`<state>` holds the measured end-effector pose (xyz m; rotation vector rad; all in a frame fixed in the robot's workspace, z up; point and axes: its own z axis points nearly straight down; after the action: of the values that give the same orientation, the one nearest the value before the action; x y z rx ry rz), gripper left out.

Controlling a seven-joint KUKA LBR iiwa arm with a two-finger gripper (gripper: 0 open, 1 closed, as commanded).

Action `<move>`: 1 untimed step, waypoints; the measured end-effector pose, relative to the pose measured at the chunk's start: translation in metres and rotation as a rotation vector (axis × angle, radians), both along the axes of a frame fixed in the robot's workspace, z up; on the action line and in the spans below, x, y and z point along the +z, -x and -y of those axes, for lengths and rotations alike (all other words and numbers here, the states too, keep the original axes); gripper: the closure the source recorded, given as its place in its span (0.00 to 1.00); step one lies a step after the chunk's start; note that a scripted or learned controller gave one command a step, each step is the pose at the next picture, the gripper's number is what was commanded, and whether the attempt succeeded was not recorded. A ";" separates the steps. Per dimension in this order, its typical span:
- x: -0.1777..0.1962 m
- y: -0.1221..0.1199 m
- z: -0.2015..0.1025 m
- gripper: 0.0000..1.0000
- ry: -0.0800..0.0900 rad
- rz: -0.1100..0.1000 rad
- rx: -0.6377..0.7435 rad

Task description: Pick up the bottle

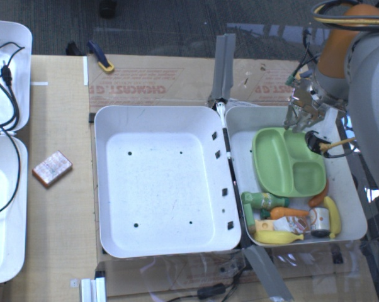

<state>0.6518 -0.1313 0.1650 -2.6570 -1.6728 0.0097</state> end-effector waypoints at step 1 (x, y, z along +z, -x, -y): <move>0.168 -0.006 0.010 0.00 0.000 -0.001 0.165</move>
<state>0.6574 -0.1415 0.3326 -2.5100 -1.8854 0.0108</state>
